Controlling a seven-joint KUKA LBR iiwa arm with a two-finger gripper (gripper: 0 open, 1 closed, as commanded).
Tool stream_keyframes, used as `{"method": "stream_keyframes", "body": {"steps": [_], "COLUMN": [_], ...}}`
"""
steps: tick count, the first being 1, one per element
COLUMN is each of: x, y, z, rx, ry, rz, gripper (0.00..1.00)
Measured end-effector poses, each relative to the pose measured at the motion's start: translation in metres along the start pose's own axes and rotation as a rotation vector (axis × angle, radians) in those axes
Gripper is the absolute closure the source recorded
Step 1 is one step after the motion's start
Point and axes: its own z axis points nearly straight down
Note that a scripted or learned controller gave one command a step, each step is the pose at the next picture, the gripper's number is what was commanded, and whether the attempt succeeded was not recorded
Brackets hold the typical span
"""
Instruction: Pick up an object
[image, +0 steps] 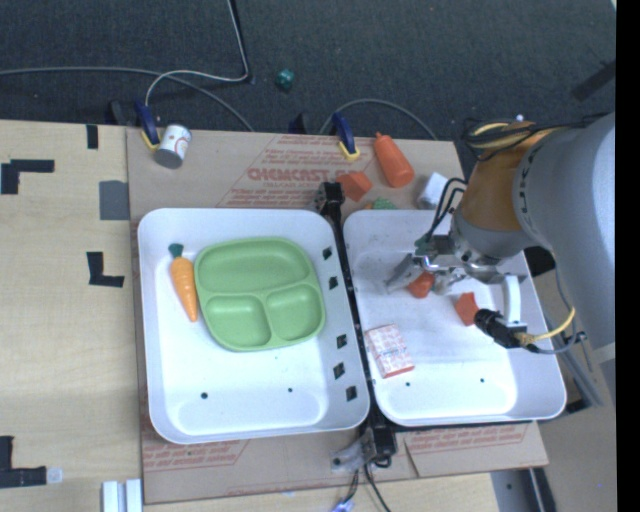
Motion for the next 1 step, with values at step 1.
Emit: {"method": "stream_keyframes", "body": {"steps": [1], "x": [0.0017], "y": [0.0003], "z": [-0.0097], "rx": [0.0], "ry": [0.002], "rz": [-0.002], "gripper": [1.0]}}
